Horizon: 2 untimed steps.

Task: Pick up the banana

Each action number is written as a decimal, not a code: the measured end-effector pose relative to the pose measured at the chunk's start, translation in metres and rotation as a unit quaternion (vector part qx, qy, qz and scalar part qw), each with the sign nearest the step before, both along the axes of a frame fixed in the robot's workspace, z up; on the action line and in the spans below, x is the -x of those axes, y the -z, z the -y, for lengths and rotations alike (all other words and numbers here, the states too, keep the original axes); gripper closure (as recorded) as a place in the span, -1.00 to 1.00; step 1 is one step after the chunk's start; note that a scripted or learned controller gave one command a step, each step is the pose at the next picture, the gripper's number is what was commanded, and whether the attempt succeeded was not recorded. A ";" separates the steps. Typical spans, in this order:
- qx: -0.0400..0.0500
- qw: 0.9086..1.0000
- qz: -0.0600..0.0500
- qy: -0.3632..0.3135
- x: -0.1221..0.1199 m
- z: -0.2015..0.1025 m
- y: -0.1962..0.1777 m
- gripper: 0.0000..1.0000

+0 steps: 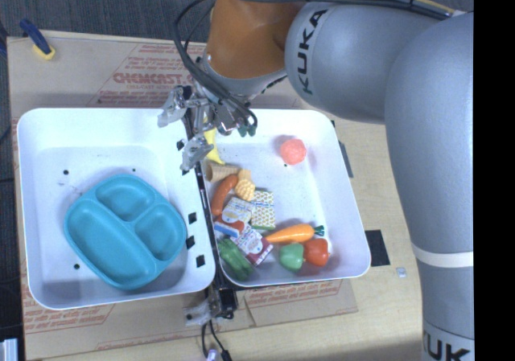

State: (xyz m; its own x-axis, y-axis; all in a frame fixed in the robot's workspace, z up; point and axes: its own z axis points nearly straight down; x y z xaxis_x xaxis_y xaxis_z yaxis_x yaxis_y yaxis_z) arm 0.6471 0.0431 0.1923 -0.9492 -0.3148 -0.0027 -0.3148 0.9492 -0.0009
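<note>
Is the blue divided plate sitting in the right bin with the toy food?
No, the blue divided plate lies alone in the left bin; the toy food is piled in the right bin.

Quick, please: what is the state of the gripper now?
Gripper: cannot be told; it sits at the banana in the right bin.

A single fixed camera looks down at a slant from above the bench, near enough that the two shallow white plastic bins (48, 130) fill mid-frame, while the bulky grey arm (402, 70) enters from the right.
</note>
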 end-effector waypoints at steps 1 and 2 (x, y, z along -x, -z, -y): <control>0.000 0.991 0.000 -0.131 -0.010 0.053 0.000 -1.00; 0.000 0.974 0.001 -0.228 -0.010 0.006 0.000 -1.00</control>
State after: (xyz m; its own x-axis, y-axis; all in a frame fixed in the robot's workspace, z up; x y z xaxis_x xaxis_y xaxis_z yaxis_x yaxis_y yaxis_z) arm 0.6571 0.0367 0.1924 -0.7103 -0.7039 -0.0032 -0.7039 0.7103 -0.0021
